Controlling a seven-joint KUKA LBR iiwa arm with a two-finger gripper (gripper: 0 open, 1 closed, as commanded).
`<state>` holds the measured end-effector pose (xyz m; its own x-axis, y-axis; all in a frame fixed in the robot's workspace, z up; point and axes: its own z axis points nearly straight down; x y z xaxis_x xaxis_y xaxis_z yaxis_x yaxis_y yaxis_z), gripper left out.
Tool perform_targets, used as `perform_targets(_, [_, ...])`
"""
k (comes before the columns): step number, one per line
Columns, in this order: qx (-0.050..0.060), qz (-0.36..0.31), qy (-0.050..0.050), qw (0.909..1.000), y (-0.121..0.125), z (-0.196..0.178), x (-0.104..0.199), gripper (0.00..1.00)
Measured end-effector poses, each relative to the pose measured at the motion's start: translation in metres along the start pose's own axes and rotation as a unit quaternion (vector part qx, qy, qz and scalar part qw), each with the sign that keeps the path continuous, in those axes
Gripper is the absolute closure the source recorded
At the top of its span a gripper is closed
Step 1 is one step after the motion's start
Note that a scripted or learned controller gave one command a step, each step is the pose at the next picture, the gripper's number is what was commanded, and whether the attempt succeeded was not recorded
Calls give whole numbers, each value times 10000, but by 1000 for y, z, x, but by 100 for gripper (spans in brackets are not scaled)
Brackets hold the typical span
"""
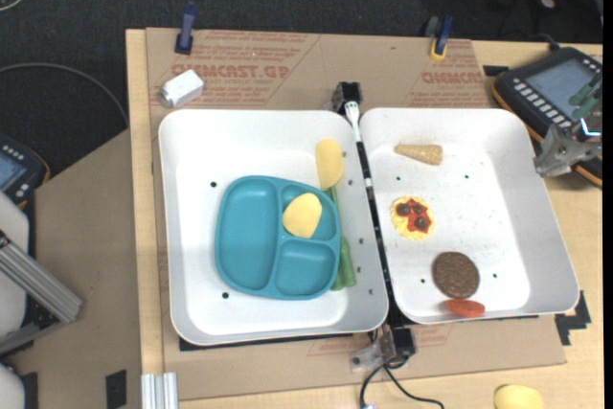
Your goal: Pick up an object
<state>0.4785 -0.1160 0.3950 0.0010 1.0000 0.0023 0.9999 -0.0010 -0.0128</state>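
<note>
Picking step: not begun; nothing is held. The next move calls for choosing one piece and descending squarely over it.
Gripper (pixel 565 153): grey metal at 3 o'clock, just outside the right bin; whether spread or closed, I cannot tell.
Left bin (pixel 172 206): holds a teal divided plate (pixel 249 235).
Right bin (pixel 498 196): holds four loose toy foods, likely the easiest targets.
Brown disc (pixel 455 274): flat, round, at 6 o'clock of the right bin.
Yellow lump (pixel 303 215): rounded, on the plate at 2 o'clock.
Small pizza (pixel 413 217): flat, yellow with red, left of centre.
Beige cone (pixel 420 153): at 11 o'clock.
Red piece (pixel 465 307): touching the 6 o'clock rim.
</note>
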Motion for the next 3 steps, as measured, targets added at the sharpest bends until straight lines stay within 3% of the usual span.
perform_targets(1, [-161,-6,-37,9999,-1,-146,-7,100])
perform_targets(2, [-5,-5,-1,10000,0,-26,6,100])
perform_targets(3, [-142,15,-41,9999,-1,-147,-33,100])
